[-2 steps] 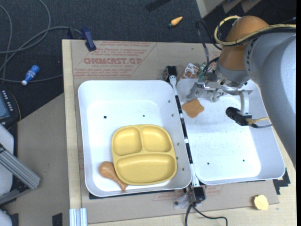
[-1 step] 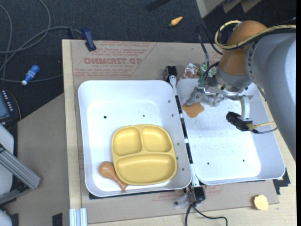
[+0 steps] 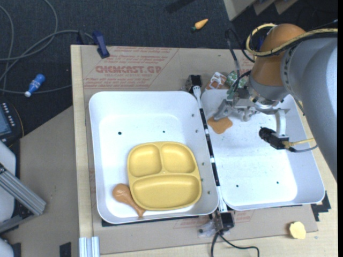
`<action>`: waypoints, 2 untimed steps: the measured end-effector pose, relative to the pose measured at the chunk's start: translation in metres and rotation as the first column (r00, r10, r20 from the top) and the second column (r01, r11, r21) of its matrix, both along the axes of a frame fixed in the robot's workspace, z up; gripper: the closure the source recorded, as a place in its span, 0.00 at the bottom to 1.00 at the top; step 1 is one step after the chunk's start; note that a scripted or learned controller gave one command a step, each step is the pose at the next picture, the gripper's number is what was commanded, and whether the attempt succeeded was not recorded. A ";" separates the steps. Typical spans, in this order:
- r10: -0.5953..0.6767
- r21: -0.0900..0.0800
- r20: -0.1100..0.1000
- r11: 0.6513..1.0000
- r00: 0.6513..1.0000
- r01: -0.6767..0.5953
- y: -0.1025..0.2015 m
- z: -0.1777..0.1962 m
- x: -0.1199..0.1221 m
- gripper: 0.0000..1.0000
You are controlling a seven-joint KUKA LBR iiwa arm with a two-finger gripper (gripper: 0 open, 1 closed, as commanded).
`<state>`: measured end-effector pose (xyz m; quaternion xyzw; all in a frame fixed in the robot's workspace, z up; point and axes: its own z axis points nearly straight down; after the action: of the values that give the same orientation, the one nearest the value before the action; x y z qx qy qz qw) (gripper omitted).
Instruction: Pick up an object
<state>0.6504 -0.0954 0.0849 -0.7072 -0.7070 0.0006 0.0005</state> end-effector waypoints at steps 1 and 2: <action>0.002 0.000 0.004 1.000 1.000 -0.002 -0.002 0.000 0.005 0.00; 0.001 0.000 0.000 1.000 1.000 -0.001 0.003 0.000 0.001 0.00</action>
<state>0.6509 -0.0921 0.0849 -0.7069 -0.7073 0.0005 0.0007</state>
